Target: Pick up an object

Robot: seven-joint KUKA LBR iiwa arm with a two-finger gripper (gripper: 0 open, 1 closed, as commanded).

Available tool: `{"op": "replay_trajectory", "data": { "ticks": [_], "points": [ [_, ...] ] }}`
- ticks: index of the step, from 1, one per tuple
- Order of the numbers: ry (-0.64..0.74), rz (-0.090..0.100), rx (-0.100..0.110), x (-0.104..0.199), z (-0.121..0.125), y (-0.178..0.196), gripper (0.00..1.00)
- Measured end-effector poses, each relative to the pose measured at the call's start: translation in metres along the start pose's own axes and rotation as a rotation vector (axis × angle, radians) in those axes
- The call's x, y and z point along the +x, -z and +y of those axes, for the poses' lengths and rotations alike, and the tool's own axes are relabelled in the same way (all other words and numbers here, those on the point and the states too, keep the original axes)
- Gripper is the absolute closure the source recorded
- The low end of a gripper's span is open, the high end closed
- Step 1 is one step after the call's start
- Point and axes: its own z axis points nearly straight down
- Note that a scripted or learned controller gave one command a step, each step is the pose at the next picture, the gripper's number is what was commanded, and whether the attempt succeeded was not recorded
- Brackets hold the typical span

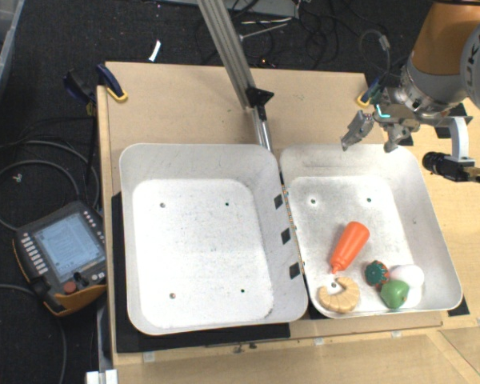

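The right bin (408,182) holds several small items near its front. An orange carrot-shaped toy (349,244) lies slanted in the middle. Below it sits a tan ring-shaped piece (339,296). To the right are a dark green ball (375,273), a bright green item (394,294) and a white egg-like item (408,277), close together. My gripper (374,135) hangs open above the bin's far rim, well away from all the items, with nothing between its fingers.
The left bin (144,174) lies beside the right one. A slanted metal pole (228,42) crosses the bench from the top to the gap between the bins. A teach pendant (60,250) rests on the floor at left.
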Motion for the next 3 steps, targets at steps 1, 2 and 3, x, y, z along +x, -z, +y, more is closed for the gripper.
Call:
{"op": "replay_trajectory", "data": {
  "ticks": [1,2,3],
  "points": [
    [0.002,-0.001,-0.004,0.0,0.001,0.003,0.0],
    [-0.002,0.0,0.002,-0.006,0.002,-0.059,0.0],
    [-0.002,0.0,0.002,-0.009,0.006,-0.122,0.0]
  ]
}}
